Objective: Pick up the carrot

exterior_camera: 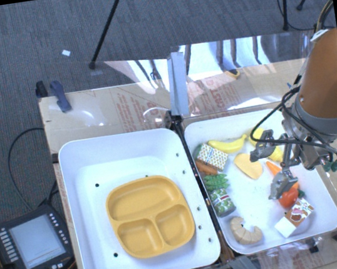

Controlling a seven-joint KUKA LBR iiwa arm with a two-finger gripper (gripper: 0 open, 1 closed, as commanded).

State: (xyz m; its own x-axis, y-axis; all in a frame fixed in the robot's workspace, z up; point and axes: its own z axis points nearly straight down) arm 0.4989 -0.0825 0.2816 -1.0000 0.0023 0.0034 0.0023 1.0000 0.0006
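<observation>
- Hand (282,183) low in right bin (271,242), right of frame centre, apparently at an orange piece; whether open or closed, cannot tell.
- Carrot (207,167): orange, near that bin's left wall, below checkered box (212,155), well apart from hand.
- Judged not yet picked: reach, grasp and lift all left.
- Count: two white bins, one yellow tray (150,216) in left bin (80,176), one banana (228,145), one carrot.

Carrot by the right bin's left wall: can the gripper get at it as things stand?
Probably, but tightly. The carrot lies uncovered from above, yet the patterned box, the green vegetable and the bin wall crowd it. The gripper hangs across the bin.
</observation>
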